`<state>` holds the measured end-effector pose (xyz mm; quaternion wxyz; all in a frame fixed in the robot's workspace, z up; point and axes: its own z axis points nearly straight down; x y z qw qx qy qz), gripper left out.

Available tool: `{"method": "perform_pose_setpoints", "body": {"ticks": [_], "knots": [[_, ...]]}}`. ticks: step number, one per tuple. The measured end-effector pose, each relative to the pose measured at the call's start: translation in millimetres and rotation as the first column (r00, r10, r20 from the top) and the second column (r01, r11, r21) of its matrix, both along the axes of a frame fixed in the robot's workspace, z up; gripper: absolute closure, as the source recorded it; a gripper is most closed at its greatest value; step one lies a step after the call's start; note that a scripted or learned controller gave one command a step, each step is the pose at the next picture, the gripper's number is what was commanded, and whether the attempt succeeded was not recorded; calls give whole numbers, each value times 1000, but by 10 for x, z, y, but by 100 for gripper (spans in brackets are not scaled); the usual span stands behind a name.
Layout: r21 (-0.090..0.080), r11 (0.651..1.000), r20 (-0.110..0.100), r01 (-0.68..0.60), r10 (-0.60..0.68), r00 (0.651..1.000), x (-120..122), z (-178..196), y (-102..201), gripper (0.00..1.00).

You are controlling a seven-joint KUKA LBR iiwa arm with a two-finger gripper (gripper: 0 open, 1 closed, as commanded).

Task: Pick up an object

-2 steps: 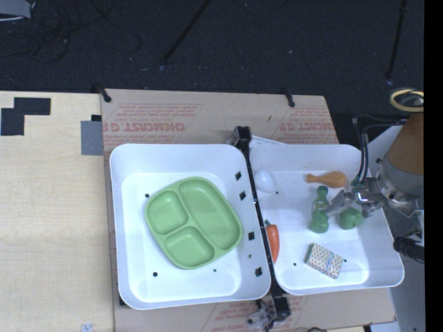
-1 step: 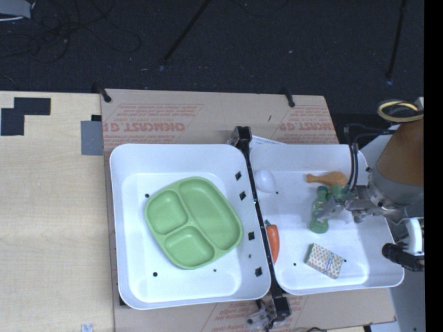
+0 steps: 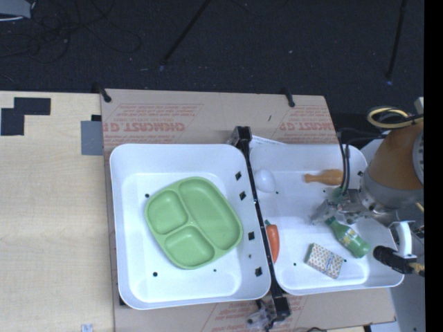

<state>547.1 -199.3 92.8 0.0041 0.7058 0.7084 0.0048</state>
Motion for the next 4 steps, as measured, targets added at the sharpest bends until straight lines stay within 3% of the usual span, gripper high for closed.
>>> {"method": "perform_pose_setpoints", "body": {"ticks": [1, 4], "knots": [[1, 1000, -15, 5, -5, 1000, -56, 52, -19, 100], [-2, 1000, -10, 2, -2, 1000, 0, 1377, 24, 100]]}}
